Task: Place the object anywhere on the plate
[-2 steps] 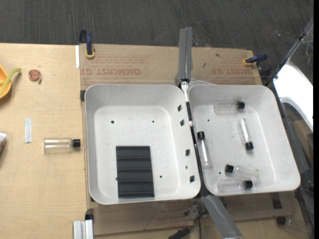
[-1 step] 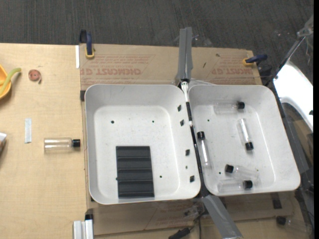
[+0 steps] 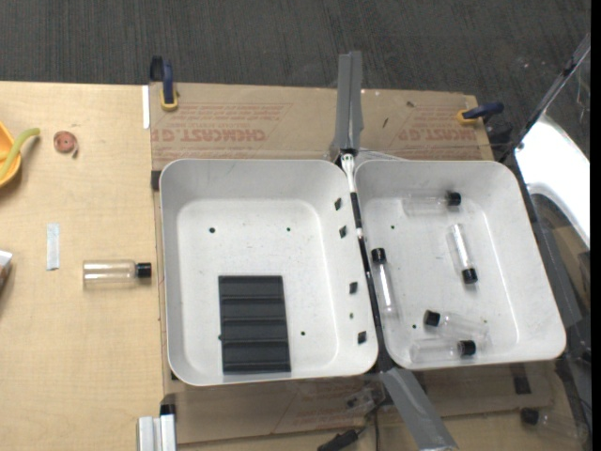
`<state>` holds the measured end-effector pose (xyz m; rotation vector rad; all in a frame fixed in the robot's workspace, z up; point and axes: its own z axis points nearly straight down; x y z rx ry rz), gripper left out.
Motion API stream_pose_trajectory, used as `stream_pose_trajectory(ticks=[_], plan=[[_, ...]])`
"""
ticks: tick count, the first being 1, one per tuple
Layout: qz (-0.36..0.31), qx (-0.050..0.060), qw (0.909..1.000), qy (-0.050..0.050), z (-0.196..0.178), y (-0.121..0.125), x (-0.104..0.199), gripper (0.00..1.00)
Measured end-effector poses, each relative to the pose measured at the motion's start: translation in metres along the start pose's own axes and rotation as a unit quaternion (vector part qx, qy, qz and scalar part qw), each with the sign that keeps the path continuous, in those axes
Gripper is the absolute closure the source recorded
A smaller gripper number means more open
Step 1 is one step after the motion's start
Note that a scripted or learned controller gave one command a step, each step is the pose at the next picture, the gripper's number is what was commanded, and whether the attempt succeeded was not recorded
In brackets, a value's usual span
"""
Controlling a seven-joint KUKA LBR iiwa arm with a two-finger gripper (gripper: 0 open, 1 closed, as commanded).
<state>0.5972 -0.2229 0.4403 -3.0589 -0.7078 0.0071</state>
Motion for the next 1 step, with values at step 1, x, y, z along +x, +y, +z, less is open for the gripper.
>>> stream_pose_trajectory(ticks=[1], plan=[[0.055, 0.000, 0.9985, 0.000, 0.0237, -0.0157, 0.0578, 0.00]])
